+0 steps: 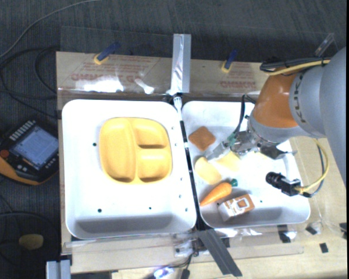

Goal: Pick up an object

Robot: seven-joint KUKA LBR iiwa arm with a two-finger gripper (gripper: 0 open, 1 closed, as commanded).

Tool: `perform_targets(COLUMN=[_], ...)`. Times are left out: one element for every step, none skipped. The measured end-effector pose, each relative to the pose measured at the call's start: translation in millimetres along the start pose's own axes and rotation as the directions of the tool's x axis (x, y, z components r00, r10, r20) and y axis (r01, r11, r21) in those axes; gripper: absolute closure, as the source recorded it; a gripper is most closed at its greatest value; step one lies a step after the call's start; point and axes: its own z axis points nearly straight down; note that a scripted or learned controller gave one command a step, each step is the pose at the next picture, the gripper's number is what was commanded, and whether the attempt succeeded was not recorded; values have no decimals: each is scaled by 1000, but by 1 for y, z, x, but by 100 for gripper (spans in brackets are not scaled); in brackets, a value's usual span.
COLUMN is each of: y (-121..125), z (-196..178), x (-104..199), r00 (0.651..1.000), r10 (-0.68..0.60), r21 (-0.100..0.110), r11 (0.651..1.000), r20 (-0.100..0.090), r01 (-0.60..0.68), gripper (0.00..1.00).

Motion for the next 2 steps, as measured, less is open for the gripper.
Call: perform_targets(y=[-2,-4], z=[5,5], x=[-16,-32], r00=[999,985], r10=[-35,-174], r21=[-11,-11], r11=[999,985], r20=[4,7], r01=[35,174], gripper=[0,0])
